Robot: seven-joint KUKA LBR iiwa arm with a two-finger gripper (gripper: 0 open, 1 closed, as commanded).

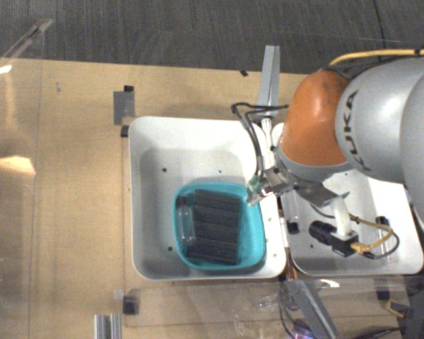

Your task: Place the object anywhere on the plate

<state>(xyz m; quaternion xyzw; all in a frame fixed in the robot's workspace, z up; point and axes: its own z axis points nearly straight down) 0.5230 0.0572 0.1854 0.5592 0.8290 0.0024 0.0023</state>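
**Block lies on the plate, gripper at its corner**

We see the teal plate (257, 240) in the lower part of the left bin (145, 182), close to that bin's right wall. The black ribbed block (213, 226) lies flat on the plate, inside its rim and covering most of it. A clear, glossy strip runs along the block's left side; we cannot make out what it is. The arm (367, 119) reaches in from the right, its orange band above the divide between the left bin and the right bin (403, 256). The gripper (258, 189) hangs just beside the plate's upper right corner, apart from the block. We cannot tell whether it is open or closed.
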